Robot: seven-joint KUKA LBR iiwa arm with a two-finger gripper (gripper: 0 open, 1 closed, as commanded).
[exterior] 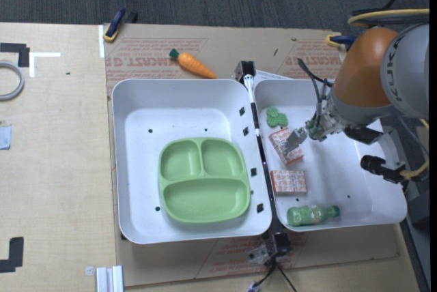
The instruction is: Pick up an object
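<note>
The right bin holds a small pink-and-white carton, a second red-patterned box below it, a green bottle lying near the front wall, and a small green leafy toy at the back. My gripper hangs over the right bin, its tip right beside the upper carton's right edge. Nothing shows between its fingers. The grey arm with its orange band comes in from the right above the bin.
The left bin carries a green three-part plate. A toy carrot lies on the cardboard behind the bins. A blue clamp sits at the cardboard's back left corner. Cables run along the right bin's right side.
</note>
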